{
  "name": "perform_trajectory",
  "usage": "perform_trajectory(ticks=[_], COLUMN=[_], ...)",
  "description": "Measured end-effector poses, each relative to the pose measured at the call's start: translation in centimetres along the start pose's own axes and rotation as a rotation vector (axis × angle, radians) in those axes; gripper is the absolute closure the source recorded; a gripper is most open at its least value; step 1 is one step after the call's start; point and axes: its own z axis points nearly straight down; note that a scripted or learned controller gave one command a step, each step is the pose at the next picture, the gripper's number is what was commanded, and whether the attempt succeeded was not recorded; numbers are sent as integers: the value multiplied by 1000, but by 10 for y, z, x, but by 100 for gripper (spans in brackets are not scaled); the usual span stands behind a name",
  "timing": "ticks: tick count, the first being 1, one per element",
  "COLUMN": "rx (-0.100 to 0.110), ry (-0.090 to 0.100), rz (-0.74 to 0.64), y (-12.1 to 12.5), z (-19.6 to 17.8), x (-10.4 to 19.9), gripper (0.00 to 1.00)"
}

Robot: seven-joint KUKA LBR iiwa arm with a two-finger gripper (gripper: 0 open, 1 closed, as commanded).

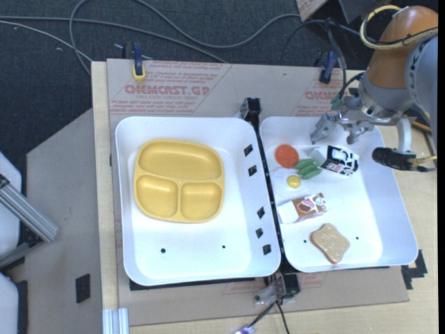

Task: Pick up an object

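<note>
White plastic frames everything we work with: two shallow bins side by side, the left bin [236, 256] carrying a yellow three-compartment moulded tray [179, 180], the right bin [379, 214] holding the small items we may choose from. Our grey arm with its orange band [403, 44] reaches in from the right, and its two-finger gripper [338, 129] hovers over the right bin's far edge with fingers spread apart and nothing between them.

We judge the step in hand to be the approach and descent. To do it well, we should commit to one isolated target, centre the fingers over it, align them across its narrow side, and lower fully before closing.

The black-and-white cow-patterned toy [341, 161] lies nearest, just below the gripper, yet it sits close to a green leafy piece [307, 168], so a careless close could catch both. A tan slice of toy bread [329, 242] lies flat near the front, well apart from the rest. A red-and-white printed packet [309, 206] lies mid-bin. A red round tomato-like ball [286, 154] and a small yellow ball [294, 181] could roll away.
</note>
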Motion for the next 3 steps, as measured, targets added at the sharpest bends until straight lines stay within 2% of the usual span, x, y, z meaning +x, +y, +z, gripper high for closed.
perform_trajectory(ticks=[1, 2, 3], rx=[0, -7, -11], ry=[0, -2, -3], rz=[0, -1, 1], y=[0, 2, -4], z=[52, 37, -25], x=[1, 1, 4], gripper=[0, 100, 100])
